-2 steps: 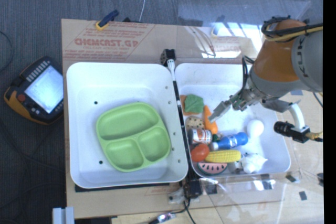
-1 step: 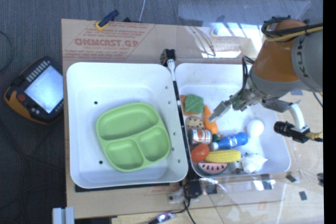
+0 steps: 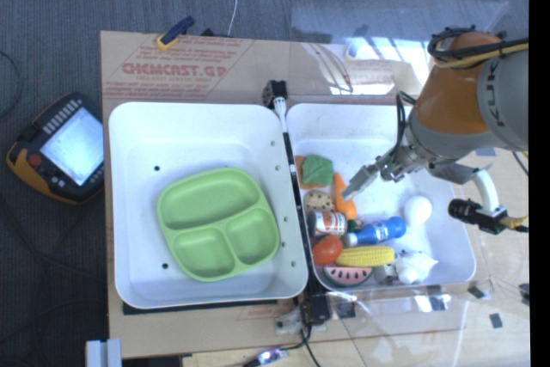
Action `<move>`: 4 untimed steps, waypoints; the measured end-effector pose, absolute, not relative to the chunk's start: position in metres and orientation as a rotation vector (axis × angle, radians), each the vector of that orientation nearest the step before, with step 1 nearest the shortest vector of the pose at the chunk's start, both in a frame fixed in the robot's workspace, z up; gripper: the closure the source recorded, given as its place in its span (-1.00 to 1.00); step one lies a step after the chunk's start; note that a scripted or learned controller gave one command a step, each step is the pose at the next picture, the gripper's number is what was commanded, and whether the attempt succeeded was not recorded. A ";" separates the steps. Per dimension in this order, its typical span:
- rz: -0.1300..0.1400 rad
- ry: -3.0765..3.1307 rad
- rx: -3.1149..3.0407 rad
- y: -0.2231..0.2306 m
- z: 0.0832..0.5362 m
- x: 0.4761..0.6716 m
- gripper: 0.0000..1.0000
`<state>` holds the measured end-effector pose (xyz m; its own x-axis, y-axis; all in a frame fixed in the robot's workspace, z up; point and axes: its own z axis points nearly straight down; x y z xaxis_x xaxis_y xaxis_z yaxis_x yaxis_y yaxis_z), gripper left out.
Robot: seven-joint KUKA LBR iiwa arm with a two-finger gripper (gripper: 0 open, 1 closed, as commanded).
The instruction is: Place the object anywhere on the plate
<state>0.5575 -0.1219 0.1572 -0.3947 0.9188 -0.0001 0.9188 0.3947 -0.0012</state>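
A light green plate (image 3: pixel 219 223) with three compartments lies in the left bin (image 3: pixel 137 142), and nothing rests on it. My gripper (image 3: pixel 354 184) reaches down-left into the right bin (image 3: pixel 378 129), its tip just above an orange carrot (image 3: pixel 345 204). A green leafy toy (image 3: pixel 316 170) lies right beside it. The view does not show whether anything is held.
Toy foods crowd the right bin's front left: a cookie (image 3: pixel 319 202), a can (image 3: pixel 329 223), a blue bottle (image 3: pixel 380 230), a tomato (image 3: pixel 326 250), corn (image 3: pixel 364 255), a watermelon slice (image 3: pixel 347 275) and a white egg (image 3: pixel 418 209). A pendant (image 3: pixel 58 149) lies left of the bench.
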 end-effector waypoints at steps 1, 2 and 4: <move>0.002 -2.623 -1.728 -0.122 0.157 0.558 -1.00; 0.002 -2.623 -1.728 -0.122 0.157 0.558 -1.00; 0.002 -2.623 -1.728 -0.122 0.157 0.558 -1.00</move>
